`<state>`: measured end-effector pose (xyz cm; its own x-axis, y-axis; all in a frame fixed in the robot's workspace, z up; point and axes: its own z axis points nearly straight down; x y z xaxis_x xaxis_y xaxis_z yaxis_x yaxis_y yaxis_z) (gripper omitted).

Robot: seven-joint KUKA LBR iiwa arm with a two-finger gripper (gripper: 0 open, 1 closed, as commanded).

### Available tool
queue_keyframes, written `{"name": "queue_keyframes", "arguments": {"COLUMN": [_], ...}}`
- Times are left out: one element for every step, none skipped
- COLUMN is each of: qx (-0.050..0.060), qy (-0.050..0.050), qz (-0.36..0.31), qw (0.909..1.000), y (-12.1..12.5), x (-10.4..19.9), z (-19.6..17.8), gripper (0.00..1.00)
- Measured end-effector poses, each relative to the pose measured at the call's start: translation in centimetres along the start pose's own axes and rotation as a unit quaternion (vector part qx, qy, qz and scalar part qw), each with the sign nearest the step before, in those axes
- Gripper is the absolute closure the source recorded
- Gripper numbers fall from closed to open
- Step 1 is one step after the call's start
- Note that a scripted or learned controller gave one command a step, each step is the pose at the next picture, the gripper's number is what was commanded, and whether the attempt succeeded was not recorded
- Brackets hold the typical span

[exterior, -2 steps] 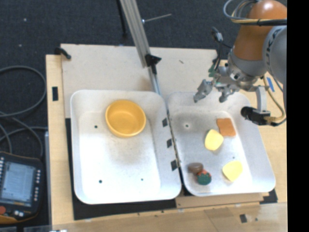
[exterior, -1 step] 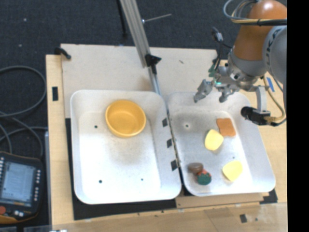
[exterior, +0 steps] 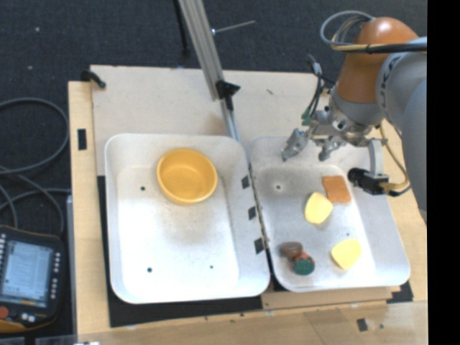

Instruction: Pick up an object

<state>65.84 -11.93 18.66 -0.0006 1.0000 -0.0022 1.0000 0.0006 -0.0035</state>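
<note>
My gripper (exterior: 310, 148) hangs over the far end of the right bin (exterior: 388, 264), its two fingers spread open with nothing between them. Just in front of it and to the right lies an orange-brown block (exterior: 336, 189). A pale yellow piece (exterior: 318, 208) touches that block's near left corner. A second yellow piece (exterior: 346, 253) sits nearer the front. At the bin's front left are a brown lump (exterior: 290, 249) and a green and red thing (exterior: 303, 264), side by side. A yellow bowl (exterior: 187, 175) stands upright in the left bin (exterior: 129, 264).
A slanted aluminium post (exterior: 205, 49) comes down from the top of the view to the gap between the two bins' far corners, just left of the gripper. The grey arm with its orange band (exterior: 370, 63) fills the upper right.
</note>
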Motion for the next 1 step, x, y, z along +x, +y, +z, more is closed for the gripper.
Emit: {"name": "queue_keyframes", "arguments": {"qx": [0.000], "qy": [0.000], "qz": [0.001], "qw": [1.0000], "y": [-0.45], "x": [-1.15], "z": [5.20], "gripper": [0.00]}}
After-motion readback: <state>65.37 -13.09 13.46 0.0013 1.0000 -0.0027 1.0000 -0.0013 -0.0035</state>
